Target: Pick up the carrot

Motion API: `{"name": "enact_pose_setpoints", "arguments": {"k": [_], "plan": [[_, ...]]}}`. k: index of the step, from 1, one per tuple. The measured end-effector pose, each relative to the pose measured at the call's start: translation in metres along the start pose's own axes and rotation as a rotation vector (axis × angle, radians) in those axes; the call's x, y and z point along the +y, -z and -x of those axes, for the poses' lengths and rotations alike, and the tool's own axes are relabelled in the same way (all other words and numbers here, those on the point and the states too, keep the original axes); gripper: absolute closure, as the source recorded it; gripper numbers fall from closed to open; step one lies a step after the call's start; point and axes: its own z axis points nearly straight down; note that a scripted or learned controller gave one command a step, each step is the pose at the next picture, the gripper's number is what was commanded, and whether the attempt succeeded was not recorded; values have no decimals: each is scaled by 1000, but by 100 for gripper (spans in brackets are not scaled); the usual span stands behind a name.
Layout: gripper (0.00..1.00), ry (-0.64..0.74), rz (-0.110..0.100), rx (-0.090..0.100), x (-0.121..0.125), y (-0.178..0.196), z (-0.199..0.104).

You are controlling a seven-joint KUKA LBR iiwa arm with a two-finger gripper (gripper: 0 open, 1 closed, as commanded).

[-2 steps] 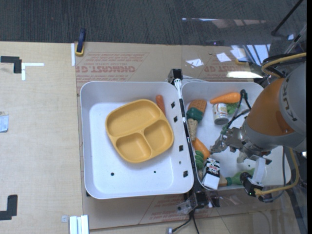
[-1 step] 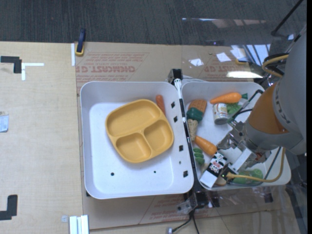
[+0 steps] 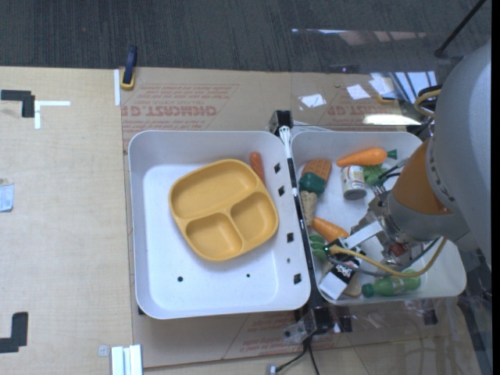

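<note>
Found gripper (image 3: pixel 388 241) low over the right bin (image 3: pixel 336 141), toward its right side, beneath the orange-banded wrist. Could not tell whether clenched or released, nor whether touching anything; hidden under the arm's bulk. Noted carrot (image 3: pixel 363 157) lying at the far side of that bin, leaf end to the right, just beyond a can (image 3: pixel 354 183), apart from the gripper. Noted second carrot (image 3: pixel 328 229) by the bin's left wall, near the gripper. Logged green bottle (image 3: pixel 388 287) at the near edge. Recorded yellow plate (image 3: pixel 224 209) in the left bin (image 3: pixel 148 233).
</note>
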Motion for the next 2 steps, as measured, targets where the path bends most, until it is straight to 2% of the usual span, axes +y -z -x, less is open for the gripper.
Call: {"name": "enact_pose_setpoints", "arguments": {"k": [1,2], "plan": [[0,-129,-9,-21,-50,96,-13],[0,-125,-10,-22,-68,95,-19]]}}
